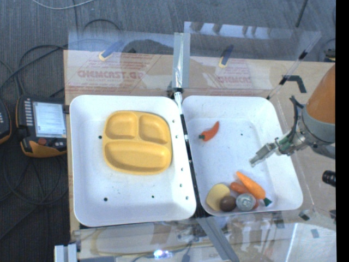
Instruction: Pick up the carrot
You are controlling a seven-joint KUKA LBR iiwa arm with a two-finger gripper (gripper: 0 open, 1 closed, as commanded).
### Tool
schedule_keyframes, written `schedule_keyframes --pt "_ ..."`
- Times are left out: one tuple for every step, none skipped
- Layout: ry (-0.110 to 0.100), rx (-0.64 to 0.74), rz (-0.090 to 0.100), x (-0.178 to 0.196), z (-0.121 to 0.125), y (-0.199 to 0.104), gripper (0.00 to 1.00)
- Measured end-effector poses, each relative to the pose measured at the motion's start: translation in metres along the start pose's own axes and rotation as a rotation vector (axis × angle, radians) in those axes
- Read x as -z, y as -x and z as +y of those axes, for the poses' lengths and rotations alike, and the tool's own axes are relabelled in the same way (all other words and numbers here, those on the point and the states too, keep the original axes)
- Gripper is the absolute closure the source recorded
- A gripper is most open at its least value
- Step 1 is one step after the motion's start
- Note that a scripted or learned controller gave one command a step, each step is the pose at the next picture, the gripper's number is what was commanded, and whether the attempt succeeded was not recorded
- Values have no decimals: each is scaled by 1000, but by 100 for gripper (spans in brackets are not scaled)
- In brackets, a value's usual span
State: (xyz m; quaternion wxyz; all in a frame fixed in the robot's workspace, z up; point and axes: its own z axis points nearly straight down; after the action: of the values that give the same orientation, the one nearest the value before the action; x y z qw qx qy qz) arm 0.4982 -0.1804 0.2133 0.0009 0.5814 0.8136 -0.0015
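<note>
Carrot in right bin, near-right corner, w/ clutter. Gripper hangs just above it in view, slightly right; tip points left-down. Fingers: can't tell if apart or together, too small/blurred. Carrot long axis runs diagonal, upper-left to lower-right, green stub at lower-right end. Smooth orange taper, plastic look. Touching it: small red piece; beside: yellow lump, brown ball, metal-look cap. Pepper well apart. Yellow tray in left bin.

The arm is grey with a broad orange band above its wrist, ending in a slim pale-grey gripper with green-tinted fittings.
</note>
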Motion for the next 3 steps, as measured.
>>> schedule_keyframes --pt "1 162 5 -113 -9 -17 0" --pt "2 163 7 -105 -8 -18 100" --pt "-1 -121 3 -21 5 -59 100"
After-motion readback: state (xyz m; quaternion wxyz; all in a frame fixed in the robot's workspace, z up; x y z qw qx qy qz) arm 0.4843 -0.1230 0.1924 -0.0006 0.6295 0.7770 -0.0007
